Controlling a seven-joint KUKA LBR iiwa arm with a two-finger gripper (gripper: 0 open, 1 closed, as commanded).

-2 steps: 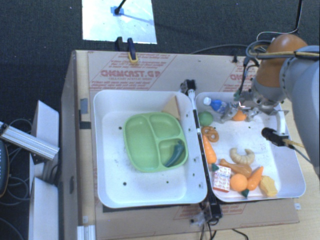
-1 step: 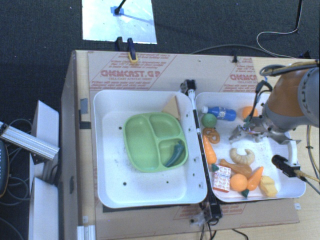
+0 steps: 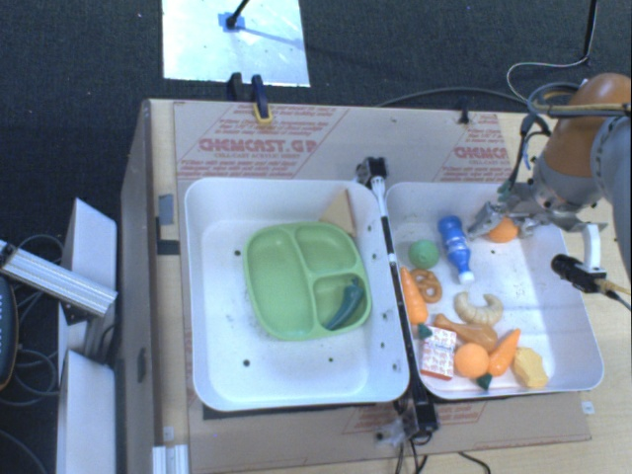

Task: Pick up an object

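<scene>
Now | left bin [image 3: 222,265]: green plate [image 3: 301,276] | right bin [image 3: 573,314]: toy food | claw [image 3: 506,227] closed around orange piece [image 3: 504,231]

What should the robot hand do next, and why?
Probably lift straight up a little. The gripper sits at the small orange piece near the right bin's back, with the blue bottle close by. A small rise would show whether it really has hold.
</scene>
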